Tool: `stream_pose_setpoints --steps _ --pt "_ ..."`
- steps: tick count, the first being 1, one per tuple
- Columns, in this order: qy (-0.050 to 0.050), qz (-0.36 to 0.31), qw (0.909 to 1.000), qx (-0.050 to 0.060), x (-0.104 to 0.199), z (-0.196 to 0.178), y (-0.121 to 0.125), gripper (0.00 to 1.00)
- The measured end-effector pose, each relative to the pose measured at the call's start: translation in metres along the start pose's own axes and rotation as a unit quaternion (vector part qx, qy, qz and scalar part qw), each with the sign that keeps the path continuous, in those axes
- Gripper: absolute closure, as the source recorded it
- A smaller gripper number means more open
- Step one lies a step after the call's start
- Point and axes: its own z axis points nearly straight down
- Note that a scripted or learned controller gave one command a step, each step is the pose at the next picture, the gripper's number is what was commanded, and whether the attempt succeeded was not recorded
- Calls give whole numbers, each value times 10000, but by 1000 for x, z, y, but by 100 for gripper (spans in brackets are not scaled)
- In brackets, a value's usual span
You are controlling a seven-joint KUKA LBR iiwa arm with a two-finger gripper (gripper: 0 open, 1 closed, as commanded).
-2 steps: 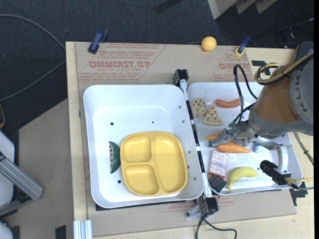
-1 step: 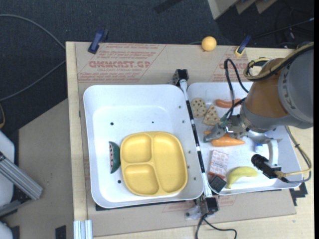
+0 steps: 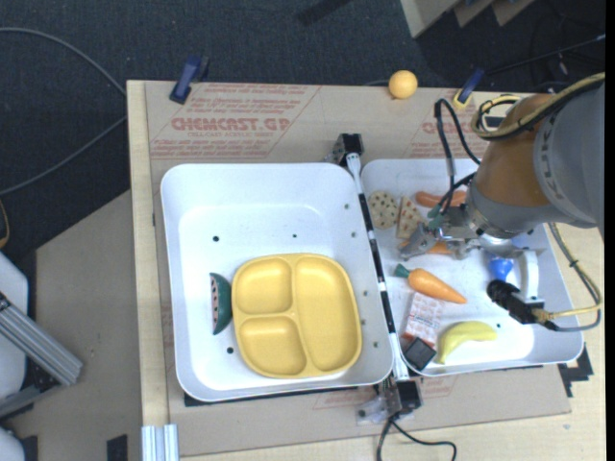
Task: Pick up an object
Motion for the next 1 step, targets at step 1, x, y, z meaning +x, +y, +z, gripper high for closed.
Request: stream_pose_setpoints --steps 1 --pt "2 -3 10000 -1 16 0 24 0"
